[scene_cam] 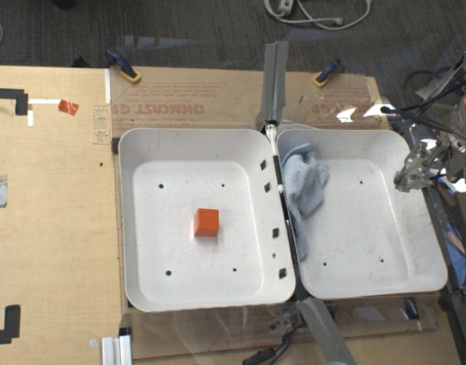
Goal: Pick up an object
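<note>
The bench [50,204] carries two shallow white bins side by side. The left bin [141,280] holds a small orange-red block [207,223] near its middle, well apart from the walls. The right bin [369,280] holds a crumpled grey-blue cloth [305,181] against its left wall. The claw [412,175] hovers over the right bin's right rim — how far open it is cannot be told, and nothing shows in it. The block looks light and stiff — best pinched across two flat opposite sides; the cloth is soft, bunching anywhere.
</note>
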Controlling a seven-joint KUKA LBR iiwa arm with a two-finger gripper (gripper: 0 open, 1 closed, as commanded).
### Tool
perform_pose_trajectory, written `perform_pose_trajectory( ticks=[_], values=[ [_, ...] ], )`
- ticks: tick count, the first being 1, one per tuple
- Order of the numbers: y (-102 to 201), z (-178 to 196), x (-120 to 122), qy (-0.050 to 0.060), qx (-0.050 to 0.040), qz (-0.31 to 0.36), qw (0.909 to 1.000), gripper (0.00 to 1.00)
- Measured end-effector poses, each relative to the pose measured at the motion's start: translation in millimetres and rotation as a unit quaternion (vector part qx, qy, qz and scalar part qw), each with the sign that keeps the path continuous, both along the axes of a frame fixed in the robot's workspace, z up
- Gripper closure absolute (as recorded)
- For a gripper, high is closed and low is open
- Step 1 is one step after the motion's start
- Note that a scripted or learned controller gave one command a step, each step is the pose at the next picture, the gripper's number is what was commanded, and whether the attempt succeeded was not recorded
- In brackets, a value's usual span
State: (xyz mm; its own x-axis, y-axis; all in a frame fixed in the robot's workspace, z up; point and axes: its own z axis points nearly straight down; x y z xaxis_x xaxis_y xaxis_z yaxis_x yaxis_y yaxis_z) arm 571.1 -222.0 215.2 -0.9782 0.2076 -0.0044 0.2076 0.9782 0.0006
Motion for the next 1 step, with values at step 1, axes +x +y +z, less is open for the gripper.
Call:
perform_pose_trajectory(
  ticks=[1],
  values=[
    [0.2, 24.1, -35.5, 0.000, -0.0005, 0.207, 0.9784, 1.00]
  ],
)
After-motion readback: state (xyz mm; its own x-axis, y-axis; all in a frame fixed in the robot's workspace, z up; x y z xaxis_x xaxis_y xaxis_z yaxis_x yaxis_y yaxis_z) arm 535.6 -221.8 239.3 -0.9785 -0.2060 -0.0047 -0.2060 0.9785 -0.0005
